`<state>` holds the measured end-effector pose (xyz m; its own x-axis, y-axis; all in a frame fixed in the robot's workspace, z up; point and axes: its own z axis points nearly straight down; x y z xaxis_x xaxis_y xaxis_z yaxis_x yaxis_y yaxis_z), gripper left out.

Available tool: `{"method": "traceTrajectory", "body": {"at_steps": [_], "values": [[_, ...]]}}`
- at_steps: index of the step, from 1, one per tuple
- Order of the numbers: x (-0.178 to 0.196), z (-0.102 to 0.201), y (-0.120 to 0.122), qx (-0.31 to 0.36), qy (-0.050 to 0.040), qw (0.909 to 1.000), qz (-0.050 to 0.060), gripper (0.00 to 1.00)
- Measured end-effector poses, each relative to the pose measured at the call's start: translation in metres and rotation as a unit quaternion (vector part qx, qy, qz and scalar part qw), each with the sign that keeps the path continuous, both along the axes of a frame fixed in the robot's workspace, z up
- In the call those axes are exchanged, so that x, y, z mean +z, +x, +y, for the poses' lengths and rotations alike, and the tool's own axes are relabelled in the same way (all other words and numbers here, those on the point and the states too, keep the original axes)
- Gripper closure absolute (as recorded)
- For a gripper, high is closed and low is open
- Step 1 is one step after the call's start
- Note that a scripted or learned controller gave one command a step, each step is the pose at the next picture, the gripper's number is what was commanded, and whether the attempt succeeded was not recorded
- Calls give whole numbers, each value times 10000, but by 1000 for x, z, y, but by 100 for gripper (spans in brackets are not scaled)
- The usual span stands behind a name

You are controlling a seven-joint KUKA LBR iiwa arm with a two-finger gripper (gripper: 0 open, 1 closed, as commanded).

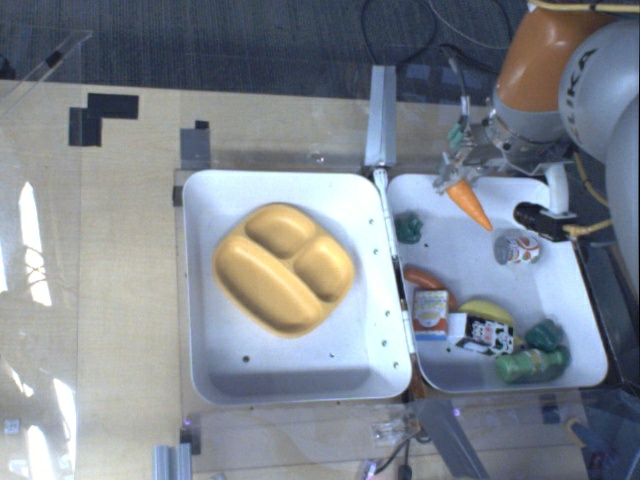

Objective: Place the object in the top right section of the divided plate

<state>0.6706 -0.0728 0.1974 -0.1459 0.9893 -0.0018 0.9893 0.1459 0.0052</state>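
A: Which step is in hand?

B: The carrot (468, 201) is seen pinched at its top end between the fingers of the gripper (452, 175), at about 11 o'clock in the right bin (585, 298). It appears lifted, though contact with the bin floor cannot be ruled out. So the carry is judged to be starting.

A: What is called for next?

B: A move toward 9 o'clock is needed, over the rims where the 2 bins meet, to the yellow divided plate (285, 266) in the left bin (200, 318). The section at 1 o'clock on the plate is the target.

A: And the room?

B: The plate's 3 sections are seen bare. Height is needed above the rims and the metal post (379, 118).
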Motion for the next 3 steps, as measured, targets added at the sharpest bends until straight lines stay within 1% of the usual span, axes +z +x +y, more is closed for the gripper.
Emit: {"method": "traceTrajectory", "body": {"at_steps": [1, 2, 3], "values": [[-13, 70, -1, 871, 3, 9962, 10, 100], [-14, 74, -9, 462, 6, 9989, 15, 100], [7, 162, -29, 623, 8, 9981, 15, 100]]}}
